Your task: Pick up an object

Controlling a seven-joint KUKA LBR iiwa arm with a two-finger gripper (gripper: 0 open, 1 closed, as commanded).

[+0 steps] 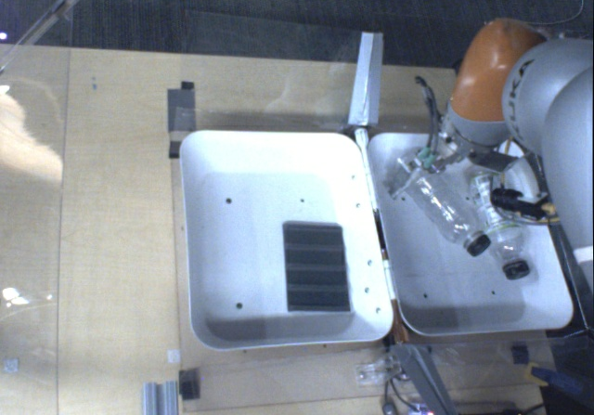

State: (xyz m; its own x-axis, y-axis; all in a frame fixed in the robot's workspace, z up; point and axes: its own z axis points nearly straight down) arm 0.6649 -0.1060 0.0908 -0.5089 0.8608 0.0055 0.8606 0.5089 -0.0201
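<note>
Pale bench point(102, 246) bears two bins; a dark pad point(316, 265) lies flat in the left bin point(213, 218). Gripper point(492, 251) hangs over the right bin point(418, 302) to search; finger state unclear.

No legible text, label, brand, number or sign on any surface; the two white bins point(278, 149) carry no markings; the dark ribbed object point(316, 265) in the left bin bears no readable print; the clear items point(445, 204) in the right bin are too small and blurred for any lettering to be made out; the arm point(548, 88) shows no readable badge; the bench point(102, 246) is plain wood without signs.
</note>
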